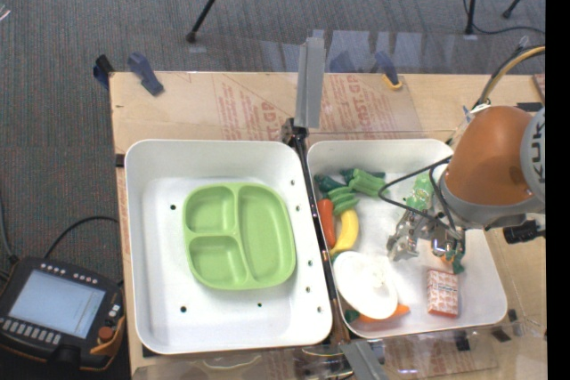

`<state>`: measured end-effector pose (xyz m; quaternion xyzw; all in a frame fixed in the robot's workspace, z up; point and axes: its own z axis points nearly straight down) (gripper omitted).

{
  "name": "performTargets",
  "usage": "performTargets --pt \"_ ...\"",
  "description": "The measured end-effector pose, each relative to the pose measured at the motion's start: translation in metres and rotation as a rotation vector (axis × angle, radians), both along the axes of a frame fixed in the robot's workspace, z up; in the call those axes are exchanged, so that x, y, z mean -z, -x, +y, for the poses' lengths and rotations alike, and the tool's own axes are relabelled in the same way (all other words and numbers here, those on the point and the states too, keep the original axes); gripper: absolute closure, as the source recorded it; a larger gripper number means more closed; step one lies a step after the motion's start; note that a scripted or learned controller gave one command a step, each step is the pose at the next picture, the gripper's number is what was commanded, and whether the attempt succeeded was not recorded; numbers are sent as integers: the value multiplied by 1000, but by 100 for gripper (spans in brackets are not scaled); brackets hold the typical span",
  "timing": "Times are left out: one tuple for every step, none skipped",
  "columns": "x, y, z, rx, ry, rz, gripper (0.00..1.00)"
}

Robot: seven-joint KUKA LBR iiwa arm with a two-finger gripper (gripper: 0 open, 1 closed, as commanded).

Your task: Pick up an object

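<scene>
In the camera view, the jaws (426,238) hang low in the right bin (495,287); whether they are open or closed I cannot tell. A white plate (366,285) lies just left and nearer, a red carton (443,293) just nearer, a banana (346,230) further left.

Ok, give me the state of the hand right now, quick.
Hand: low over the right bin; whether it is open or closed cannot be told.
</scene>
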<state>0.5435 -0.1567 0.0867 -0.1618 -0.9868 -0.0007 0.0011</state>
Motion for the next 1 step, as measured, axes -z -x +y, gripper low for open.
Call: performTargets --pt "-193 -14 -43 -197 7 -16 100"
